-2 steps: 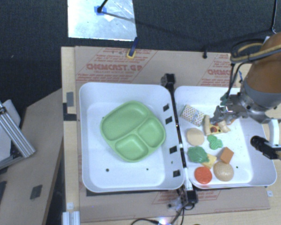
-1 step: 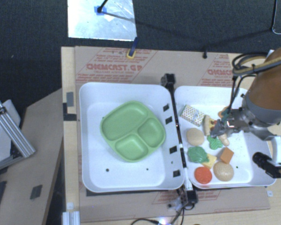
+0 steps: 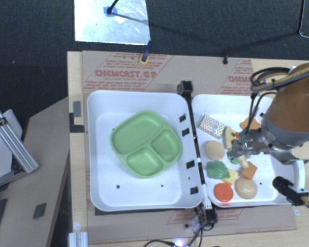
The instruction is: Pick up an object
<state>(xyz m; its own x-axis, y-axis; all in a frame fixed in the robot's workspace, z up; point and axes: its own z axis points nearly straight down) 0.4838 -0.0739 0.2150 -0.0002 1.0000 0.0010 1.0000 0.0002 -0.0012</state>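
Note:
The right bin (image 3: 232, 103) holds several toy foods. Among them are a patterned packet (image 3: 212, 125), a pale round piece (image 3: 215, 150), a green leafy piece (image 3: 217, 169), a red tomato (image 3: 223, 192), a beige bun (image 3: 245, 188) and an orange block (image 3: 249, 170). My gripper (image 3: 238, 149) reaches in from the right and hangs low over the middle of this bin. It is just right of the pale round piece and above a small pale stalk-shaped piece (image 3: 242, 161). The arm hides whatever lies under it.
In the left bin (image 3: 100, 189) lies a green divided plate (image 3: 146, 143). A black divider with clips (image 3: 191, 138) runs between the bins. A pale yellow piece (image 3: 228, 136) and an orange piece (image 3: 250, 123) sit near the gripper's far side.

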